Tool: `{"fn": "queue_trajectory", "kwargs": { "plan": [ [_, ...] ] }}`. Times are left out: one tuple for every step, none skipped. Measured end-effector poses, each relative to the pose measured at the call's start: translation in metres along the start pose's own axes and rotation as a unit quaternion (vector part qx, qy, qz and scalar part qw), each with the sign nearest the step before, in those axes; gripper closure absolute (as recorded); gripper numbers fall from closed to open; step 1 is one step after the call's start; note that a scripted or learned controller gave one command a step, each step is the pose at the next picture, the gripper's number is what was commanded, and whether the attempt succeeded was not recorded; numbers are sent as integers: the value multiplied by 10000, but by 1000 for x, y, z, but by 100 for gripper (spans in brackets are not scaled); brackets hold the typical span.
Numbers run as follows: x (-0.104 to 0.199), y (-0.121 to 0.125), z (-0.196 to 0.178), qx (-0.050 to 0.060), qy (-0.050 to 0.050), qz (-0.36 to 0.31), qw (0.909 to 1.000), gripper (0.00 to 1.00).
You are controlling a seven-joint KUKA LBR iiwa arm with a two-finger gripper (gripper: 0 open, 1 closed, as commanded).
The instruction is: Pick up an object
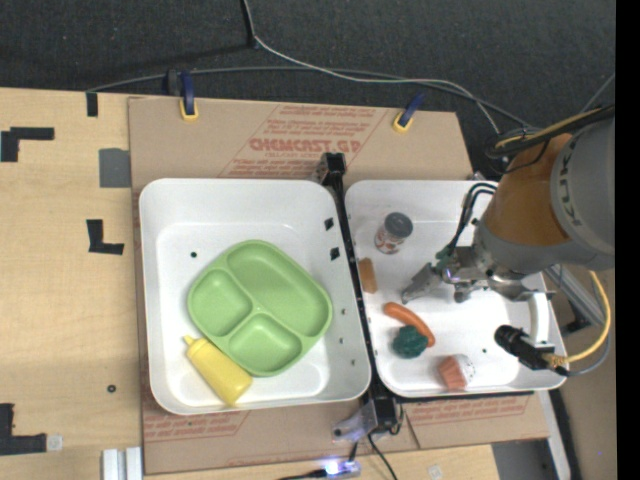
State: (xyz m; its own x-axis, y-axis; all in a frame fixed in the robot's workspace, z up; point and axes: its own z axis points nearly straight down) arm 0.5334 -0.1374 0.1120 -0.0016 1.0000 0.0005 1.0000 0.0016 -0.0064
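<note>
Altogether, one green plate (pixel 261 308), one yellow bottle (pixel 216 369); end effector (pixel 424 285) grip unclear.

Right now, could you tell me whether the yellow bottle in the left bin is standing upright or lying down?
Lying down. The yellow bottle rests on its side on the floor of the left bin, its cap end pointing up-left, beside the green divided plate.

grey arm (pixel 590 183); orange band (pixel 525 208); black cable; dark metal gripper (pixel 432 280)

Glossy white plastic bins (pixel 160 268) sit on matt brown cardboard (pixel 300 138); the green tray (pixel 260 303) looks smooth plastic.
</note>
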Motion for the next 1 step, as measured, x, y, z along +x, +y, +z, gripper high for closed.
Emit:
{"fn": "queue_trajectory", "kwargs": {
  "plan": [
    [0, 0, 28, -27, -9, 4, 10000, 0]
  ]
}}
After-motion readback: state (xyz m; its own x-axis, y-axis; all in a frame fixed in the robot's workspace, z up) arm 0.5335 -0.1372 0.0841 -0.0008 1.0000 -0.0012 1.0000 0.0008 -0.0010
